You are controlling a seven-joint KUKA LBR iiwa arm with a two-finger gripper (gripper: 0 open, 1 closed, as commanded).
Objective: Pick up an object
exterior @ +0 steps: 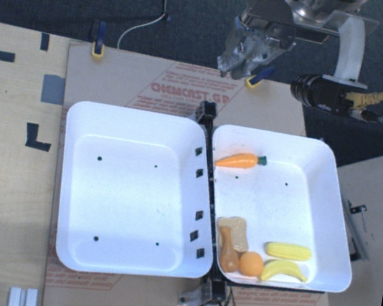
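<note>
The tool (237, 60), jaw state unclear, hovers behind the bins in approach; next it must descend forward onto the orange plastic carrot (237, 161) below.

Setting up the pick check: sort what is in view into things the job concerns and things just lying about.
For the job:
- tool, raised beyond the bins
- carrot
- corn cob
- banana
- orange
- tan bread-like piece
- right bin holding them

Lying about:
- left bin
- cardboard sheet
- yellow clamp
- white cable
</note>
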